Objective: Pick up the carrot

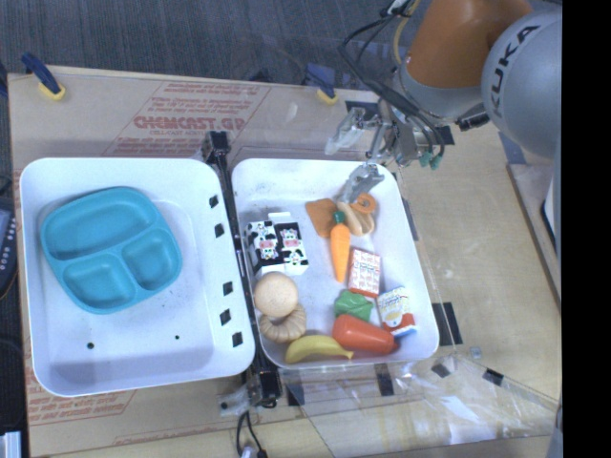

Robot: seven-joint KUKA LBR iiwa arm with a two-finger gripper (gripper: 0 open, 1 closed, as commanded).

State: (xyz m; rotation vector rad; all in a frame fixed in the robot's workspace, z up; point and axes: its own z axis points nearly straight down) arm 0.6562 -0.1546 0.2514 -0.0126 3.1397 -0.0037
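Banana [316,349] sits nearest us, hugging the near wall of the right bin [416,256], with a red pepper [364,336] touching it on the right and a bun [276,295] resting on a ring-shaped pastry [283,326] to its left. We see the carrot [340,247] in the middle of that bin, lying lengthwise, green top toward the far wall, tip pointing near. It is crowded: a cow-patterned carton [277,244] to its left, a small red box [364,273] just beside it on the right, a pastry [360,216] at its top. We spot the gripper [361,185] at the far wall, above the carrot's top end; we cannot tell how its tips stand. Open floor shows only in the far left corner. Over in the left bin [57,351], a blue divided tray [109,247] leaves the near half bare. We read "CHEMCAST GP" in red on the brown sheet [186,113] behind, and "KUKA" on the arm [520,55].
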